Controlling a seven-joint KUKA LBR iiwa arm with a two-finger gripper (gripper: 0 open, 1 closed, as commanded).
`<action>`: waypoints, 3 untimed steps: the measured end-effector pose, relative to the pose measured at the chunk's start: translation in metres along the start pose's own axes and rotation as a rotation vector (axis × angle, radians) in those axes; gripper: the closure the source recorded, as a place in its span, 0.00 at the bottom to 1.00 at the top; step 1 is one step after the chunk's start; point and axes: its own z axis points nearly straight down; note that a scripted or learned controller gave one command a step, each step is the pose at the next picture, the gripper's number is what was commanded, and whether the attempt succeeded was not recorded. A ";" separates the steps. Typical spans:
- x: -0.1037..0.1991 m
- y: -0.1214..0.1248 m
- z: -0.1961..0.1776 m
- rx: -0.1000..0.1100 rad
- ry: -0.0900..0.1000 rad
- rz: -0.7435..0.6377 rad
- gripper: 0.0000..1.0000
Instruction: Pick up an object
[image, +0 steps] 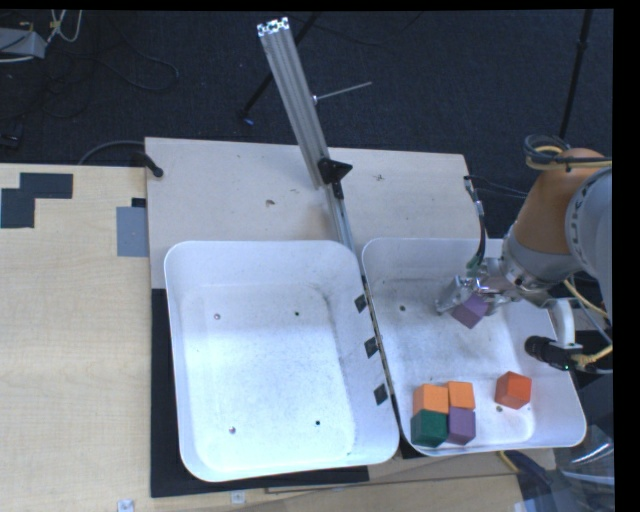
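Camera view has the gripper (468, 297) in the right bin (400, 262), clamped on a purple block (467, 313) by 1 upper edge; that shallow grip could slip when lifting.

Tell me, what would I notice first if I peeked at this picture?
Probably the big grey and orange robot arm reaching in from the right, with its gripper low over the right bin and a purple block right at its tip. Next, the bright cluster of blocks at that bin's near edge: two orange, one green and one purple, plus a lone red-orange block beside them.
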 end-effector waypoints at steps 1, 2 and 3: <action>0.000 -0.001 -0.011 0.004 0.000 -0.004 1.00; 0.048 0.011 -0.114 -0.006 0.000 -0.003 1.00; 0.120 0.003 -0.155 -0.002 0.002 -0.004 1.00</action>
